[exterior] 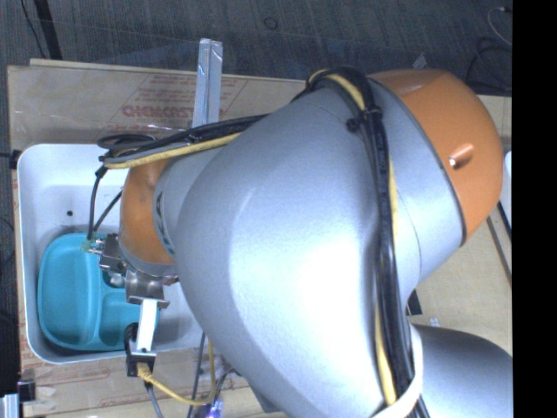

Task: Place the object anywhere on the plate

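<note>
Gripper (113, 264) low over the left-hand bin, seen from behind and above. Its metal body sits at the upper right edge of the plate (65, 299). Cannot tell whether the jaws are spread or pressed together, since the wrist hides them, and nothing is seen pinched. Plate is cyan, with rounded corners and a raised rim, and lies flat on the near-left floor of the white bin (48, 168), close to the left wall and the front wall. The part of its surface in view is bare. The part beneath the gripper is hidden, so the object to be placed cannot be made out. Orange band (139, 220) sits just above the gripper, and the wrist tilts down toward the plate. The grey arm (305, 259) rises from there toward the right, very close to the camera, and covers the middle and right of the bench (87, 94). Black and yellow cables (174, 142) run along the top of the arm. An upright metal post (209, 77) stands on the bench behind the bin. Dark floor (261, 16) lies beyond the far edge.
</note>
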`<state>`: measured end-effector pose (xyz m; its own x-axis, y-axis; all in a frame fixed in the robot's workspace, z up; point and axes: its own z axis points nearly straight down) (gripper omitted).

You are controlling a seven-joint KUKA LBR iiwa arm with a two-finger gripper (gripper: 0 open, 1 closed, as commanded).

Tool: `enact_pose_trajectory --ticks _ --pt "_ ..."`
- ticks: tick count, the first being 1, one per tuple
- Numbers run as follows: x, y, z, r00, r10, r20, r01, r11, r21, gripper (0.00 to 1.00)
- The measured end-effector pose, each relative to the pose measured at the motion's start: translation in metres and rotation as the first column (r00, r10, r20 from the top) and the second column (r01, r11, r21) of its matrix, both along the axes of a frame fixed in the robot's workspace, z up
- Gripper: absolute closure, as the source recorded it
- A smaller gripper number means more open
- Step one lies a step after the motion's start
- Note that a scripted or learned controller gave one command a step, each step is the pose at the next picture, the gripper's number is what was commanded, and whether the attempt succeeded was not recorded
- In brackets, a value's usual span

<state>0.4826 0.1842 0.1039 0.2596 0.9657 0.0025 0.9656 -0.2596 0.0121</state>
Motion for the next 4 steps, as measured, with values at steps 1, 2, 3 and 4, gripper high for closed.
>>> enact_pose_trajectory --ticks 1,2,3,4 --pt "0.040 -0.048 0.041 0.985 0.171 -0.016 -0.171 0.985 0.001 1.00" --pt "-0.008 0.035 0.031 0.942 0.336 -0.019 -0.336 0.942 0.002 1.00" --pt "0.055 -0.010 0.051 0.899 0.438 -0.017 -0.438 0.899 0.002 1.00" --pt "-0.002 -0.001 -0.002 0.993 0.120 0.000 -0.120 0.993 0.000 1.00"
